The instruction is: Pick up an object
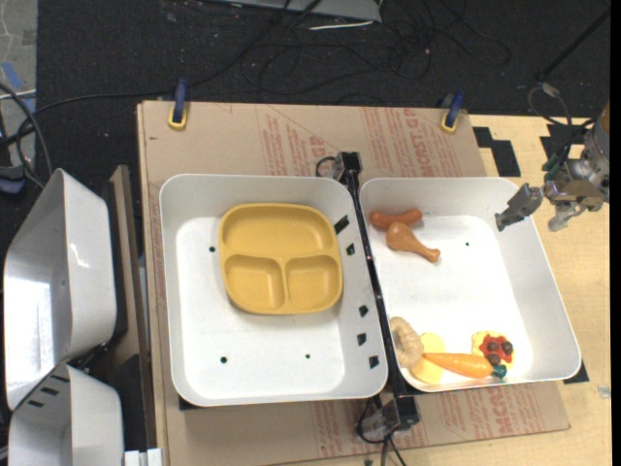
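My gripper (539, 212) hangs open over the right rim of the right bin (543, 289), its two fingers spread wide with nothing between them. In that bin a toy sausage (395, 217) and a toy chicken drumstick (411, 243) lie at the upper left. Along the bottom edge sit a beige lumpy toy (406, 341), an orange carrot (457, 363), a yellow piece (432, 344) and a small pizza slice with red dots (494, 346). All of these lie left of and below the gripper.
The left bin (194, 357) holds a yellow divided plate (281, 258). A black clamp strip (364, 289) runs between the two bins. Both bins rest on a cardboard sheet (291, 134) clipped at the top. White containers (53, 289) stand at the far left.
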`<control>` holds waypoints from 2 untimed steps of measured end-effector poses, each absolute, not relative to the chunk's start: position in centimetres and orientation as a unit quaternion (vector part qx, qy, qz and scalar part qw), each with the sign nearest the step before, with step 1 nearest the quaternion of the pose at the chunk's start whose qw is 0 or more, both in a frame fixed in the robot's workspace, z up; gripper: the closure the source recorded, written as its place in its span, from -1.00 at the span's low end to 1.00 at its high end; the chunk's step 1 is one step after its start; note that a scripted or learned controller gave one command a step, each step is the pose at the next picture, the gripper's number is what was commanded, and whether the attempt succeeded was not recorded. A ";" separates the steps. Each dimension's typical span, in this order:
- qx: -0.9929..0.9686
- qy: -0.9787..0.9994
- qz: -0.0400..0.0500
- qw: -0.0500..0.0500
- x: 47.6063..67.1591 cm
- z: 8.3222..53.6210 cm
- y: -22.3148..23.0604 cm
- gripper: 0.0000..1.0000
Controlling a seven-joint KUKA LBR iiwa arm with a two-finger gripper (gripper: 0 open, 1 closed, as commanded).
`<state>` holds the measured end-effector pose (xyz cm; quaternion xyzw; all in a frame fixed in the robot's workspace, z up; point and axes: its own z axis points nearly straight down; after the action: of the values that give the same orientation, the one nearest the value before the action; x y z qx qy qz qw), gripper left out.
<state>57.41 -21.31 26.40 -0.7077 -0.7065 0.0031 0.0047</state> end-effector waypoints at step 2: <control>-0.706 -0.708 0.001 0.001 58.3 22.0 -20.5 -1.00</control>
<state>58.34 -20.53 22.03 -0.7058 -0.7084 0.0009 0.0013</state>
